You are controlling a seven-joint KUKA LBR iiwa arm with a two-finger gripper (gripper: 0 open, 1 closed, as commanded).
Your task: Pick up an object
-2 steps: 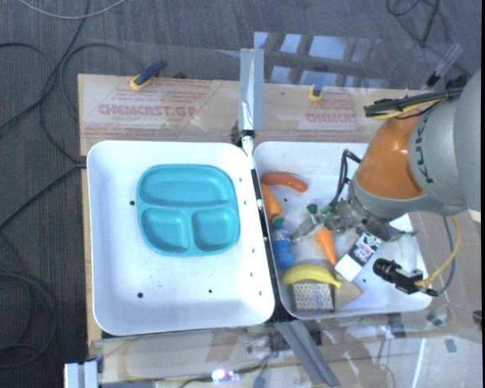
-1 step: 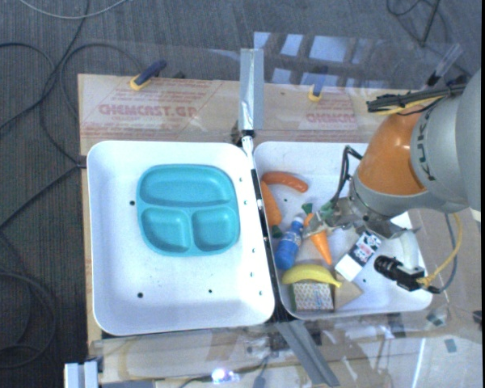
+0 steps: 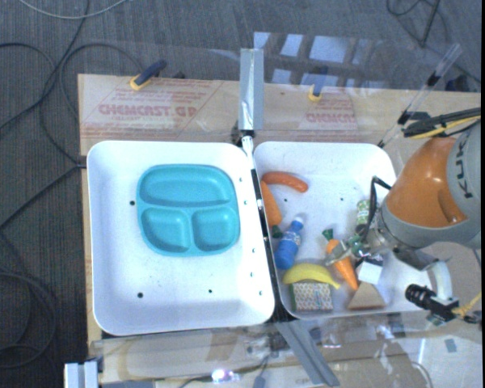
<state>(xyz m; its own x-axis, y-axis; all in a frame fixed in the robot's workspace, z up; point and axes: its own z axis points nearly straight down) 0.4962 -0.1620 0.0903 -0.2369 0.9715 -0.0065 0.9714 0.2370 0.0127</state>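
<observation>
At the near edge of the right bin, a yellow banana and a carrot lie crowded with other toys, probably tipped in loosely for grasp trials. The gripper hangs low just beside the carrot; I cannot tell whether it is open or closed. The left bin holds 1 teal tray. Beyond, the surface sheet seems to read "CHEMCAST GP".

Two white bins: left, right. One blue tray. One sausage. Two carrots. One blue bottle. One banana. One patterned block. One bread wedge.
</observation>
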